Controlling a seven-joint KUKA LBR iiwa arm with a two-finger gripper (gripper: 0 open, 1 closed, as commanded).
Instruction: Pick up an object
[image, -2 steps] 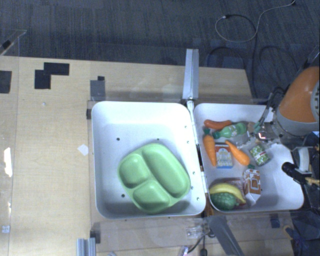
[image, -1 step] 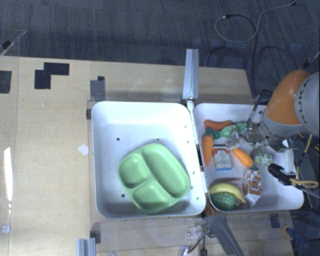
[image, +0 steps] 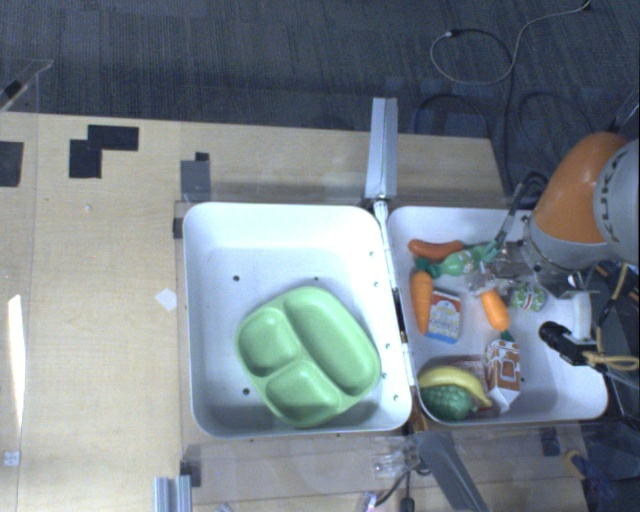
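Nothing is lifted yet: the gripper (image: 497, 262) hovers at right of frame above a small carrot (image: 493, 308); its grip can't be told.

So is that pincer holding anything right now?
Pincer: low in the right bin among the toy food; open or shut cannot be told, and nothing is visibly held.

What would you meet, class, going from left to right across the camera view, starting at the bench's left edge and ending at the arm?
Black tape marks → left white bin → green divided plate → metal divider post → upright carrot → small orange carrot → orange band of the arm.
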